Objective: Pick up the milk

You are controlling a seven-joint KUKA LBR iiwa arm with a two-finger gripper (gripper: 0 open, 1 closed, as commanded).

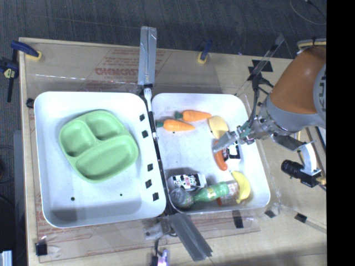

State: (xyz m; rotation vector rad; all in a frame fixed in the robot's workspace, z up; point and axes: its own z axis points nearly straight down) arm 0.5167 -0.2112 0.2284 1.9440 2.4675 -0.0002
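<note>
Left bin (44, 148): one green divided plate (99, 144), three compartments, lying flat near the middle.

Right bin (166, 107): two carrots (187, 121) side by side at the far side, just beside a pale yellow item (218, 125) whose kind is hard to make out. An orange-red item (222, 160) lies partly hidden under the gripper. Along the near wall: the milk (186, 180), a small carton with black-and-white cow markings, lying on its side; a green bottle (213, 193) just right of it, its grey cap end (181, 198) touching the carton's near side; a banana (242, 185) at the near right corner.

Gripper (226, 146): low over the right side of the right bin, well apart from the milk. Whether the pincer is apart or together cannot be told.

Arm (297, 93): grey and orange, cut off at the right.
</note>
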